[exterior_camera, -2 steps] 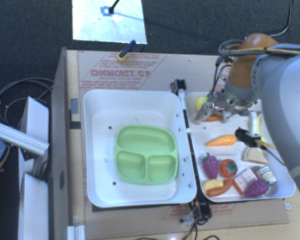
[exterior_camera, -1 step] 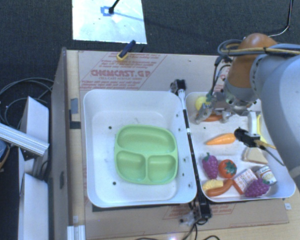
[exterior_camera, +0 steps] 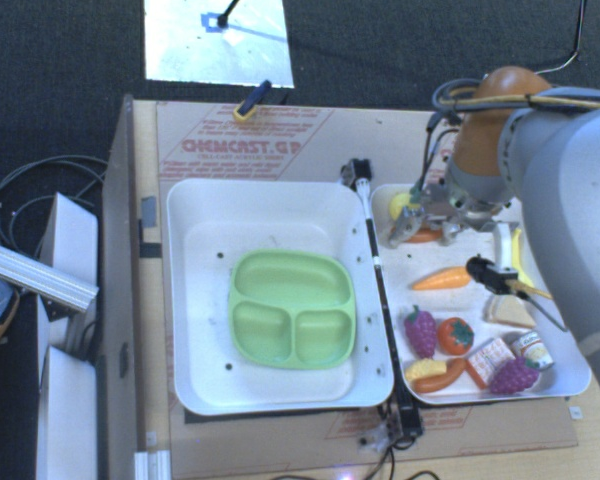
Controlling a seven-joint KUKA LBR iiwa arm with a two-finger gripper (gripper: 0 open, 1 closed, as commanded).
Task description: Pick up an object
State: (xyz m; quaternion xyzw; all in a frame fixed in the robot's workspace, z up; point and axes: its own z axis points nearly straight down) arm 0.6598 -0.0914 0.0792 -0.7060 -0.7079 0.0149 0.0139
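My hand [exterior_camera: 427, 223] hangs low at the right bin's [exterior_camera: 580, 373] far-left corner; I cannot tell its state. That bin holds two carrots [exterior_camera: 442, 279], two grape bunches [exterior_camera: 419, 330] and one tomato [exterior_camera: 455, 335]; the left bin [exterior_camera: 195, 268] holds one green tray [exterior_camera: 292, 308].

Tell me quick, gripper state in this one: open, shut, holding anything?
Gripper: cannot be told. It sits low at the far end of the right bin, beside a yellow toy; nothing is seen in its grasp.

Grey arm [exterior_camera: 560, 158], orange band [exterior_camera: 500, 83], dark cables.
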